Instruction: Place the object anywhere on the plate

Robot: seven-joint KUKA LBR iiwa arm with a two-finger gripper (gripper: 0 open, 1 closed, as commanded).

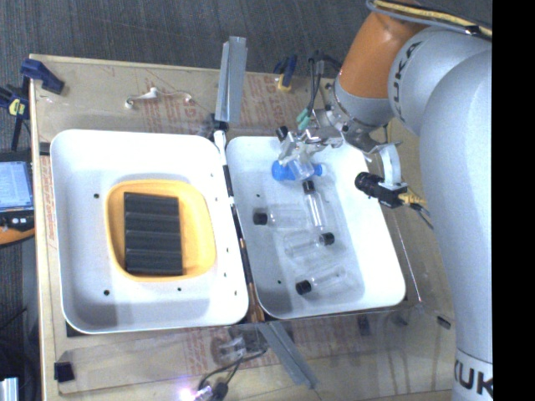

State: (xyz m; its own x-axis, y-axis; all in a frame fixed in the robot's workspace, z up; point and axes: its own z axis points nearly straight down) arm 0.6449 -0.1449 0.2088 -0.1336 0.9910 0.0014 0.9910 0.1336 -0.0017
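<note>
Inside left bin, yellow plate; right bin, clear bottles

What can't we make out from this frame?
- Gripper: in the camera view it sits over a blue object at the top of the right bin; too small and cluttered to tell whether it holds it.
- Clear vials: transparent on white, so their outlines and count are uncertain.
- Dark ridged block on the yellow plate: what it is cannot be told.
</note>
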